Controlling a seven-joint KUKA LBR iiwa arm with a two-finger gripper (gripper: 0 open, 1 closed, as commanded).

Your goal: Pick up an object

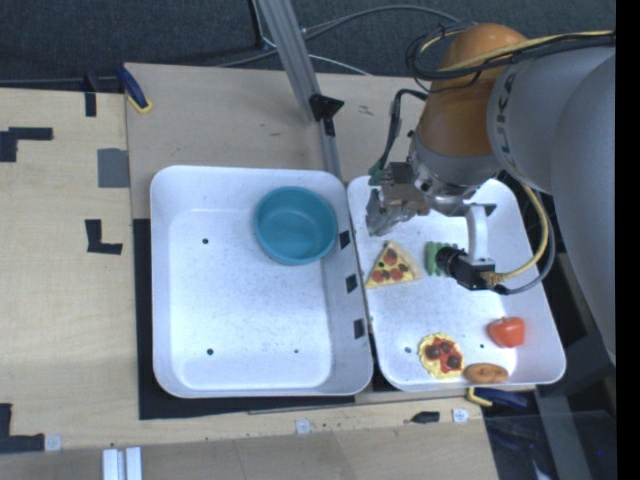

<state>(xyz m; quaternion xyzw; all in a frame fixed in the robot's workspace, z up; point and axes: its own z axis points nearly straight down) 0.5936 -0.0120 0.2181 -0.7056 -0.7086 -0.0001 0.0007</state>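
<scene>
My gripper (384,221) hangs over the upper left part of the right bin (530,368), just above a toy pizza slice (391,266). Nothing shows between the grey fingers, and their gap is too dark and small to read. A green toy (436,258) lies to the right of the slice, partly behind a black fitting on the arm. Near the bin's front edge lie a round mini pizza (440,354), a brown doughnut-like piece (487,373) and a red toy (507,331).
The left bin (220,338) holds a blue bowl (294,224) at its upper right, close to the divide between the bins. A grey pole (297,58) slants down from the top to that divide. Cables loop around the arm's wrist.
</scene>
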